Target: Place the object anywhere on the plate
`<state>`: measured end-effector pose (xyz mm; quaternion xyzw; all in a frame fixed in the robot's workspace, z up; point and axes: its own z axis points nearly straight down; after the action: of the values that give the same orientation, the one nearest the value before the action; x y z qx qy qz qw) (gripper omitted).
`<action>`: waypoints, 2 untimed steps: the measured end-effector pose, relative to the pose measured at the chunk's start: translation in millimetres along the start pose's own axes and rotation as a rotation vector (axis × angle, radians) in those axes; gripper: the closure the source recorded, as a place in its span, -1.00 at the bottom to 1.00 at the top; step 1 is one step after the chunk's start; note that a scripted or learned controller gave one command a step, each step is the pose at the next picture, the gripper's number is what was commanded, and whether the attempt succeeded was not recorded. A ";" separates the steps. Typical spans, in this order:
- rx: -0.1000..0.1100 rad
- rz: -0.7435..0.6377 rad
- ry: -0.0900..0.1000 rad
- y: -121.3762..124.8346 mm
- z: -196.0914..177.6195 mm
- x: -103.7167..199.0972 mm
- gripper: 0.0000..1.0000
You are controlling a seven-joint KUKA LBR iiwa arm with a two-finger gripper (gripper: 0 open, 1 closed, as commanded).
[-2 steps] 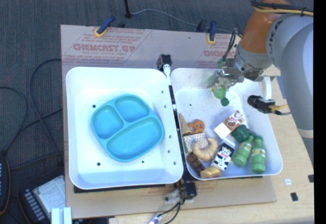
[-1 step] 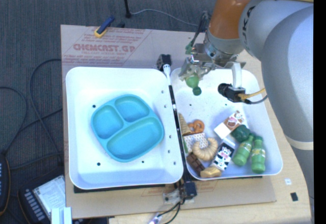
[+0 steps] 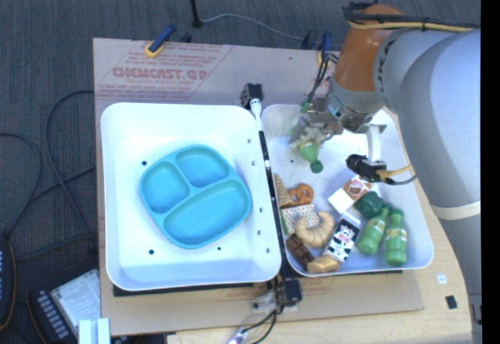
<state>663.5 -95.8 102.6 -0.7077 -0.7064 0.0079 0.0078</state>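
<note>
1. Grey arm [image 3: 437, 100] reaches in from your right over the right bin [image 3: 414, 256].
2. Blue plate [image 3: 195, 194] sits in your left bin [image 3: 125, 256].
3. Your claw [image 3: 312, 139] holds a small green object [image 3: 311, 153] above the right bin's far end.

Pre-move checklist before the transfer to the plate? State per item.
1. Gripper over the right bin: ok.
2. Small green object at the gripper: ok.
3. Object held between the fingers: cannot tell.
4. Blue divided plate in the left bin, compartments free: ok.
5. Green bottles and pretzel apart from the gripper: ok.
6. Divider between the bins to cross: ok.
</note>
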 end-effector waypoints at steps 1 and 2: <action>-0.027 -0.004 0.000 2.1 -159.6 69.3 1.00; -0.020 -0.001 -0.002 -4.5 -129.8 27.1 1.00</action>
<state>662.0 -68.6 232.5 -0.7074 -0.7068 0.0014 -0.0002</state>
